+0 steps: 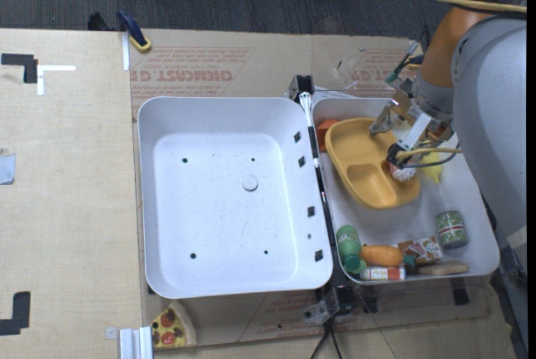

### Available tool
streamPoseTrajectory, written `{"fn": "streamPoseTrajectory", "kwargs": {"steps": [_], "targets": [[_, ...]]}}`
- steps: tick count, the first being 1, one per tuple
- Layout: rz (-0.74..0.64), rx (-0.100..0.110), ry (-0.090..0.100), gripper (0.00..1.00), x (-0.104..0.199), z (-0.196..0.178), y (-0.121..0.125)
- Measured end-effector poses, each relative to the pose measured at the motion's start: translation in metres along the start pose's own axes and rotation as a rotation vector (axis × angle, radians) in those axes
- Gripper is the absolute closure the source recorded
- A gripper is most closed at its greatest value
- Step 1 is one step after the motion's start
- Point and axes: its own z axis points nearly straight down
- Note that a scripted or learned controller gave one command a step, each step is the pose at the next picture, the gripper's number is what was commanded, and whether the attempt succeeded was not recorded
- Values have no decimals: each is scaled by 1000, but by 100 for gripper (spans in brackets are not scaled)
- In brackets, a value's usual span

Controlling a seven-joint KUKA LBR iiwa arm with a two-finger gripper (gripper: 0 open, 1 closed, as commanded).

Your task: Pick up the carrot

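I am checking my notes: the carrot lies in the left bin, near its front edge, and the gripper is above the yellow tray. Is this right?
Not quite. The camera view shows the carrot in the right bin, near its front edge. The gripper is above the yellow tray, as you wrote.

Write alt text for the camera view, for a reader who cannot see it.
A grey robot arm's gripper hovers over a yellow tray in the right white bin, away from the carrot lying among small food items at that bin's near edge. The left white bin sits beside it.
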Motion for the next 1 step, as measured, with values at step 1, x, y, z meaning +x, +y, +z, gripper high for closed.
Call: {"fn": "streamPoseTrajectory", "kwargs": {"steps": [1], "targets": [[128, -1, 7, 0, -48, 0, -65]]}}
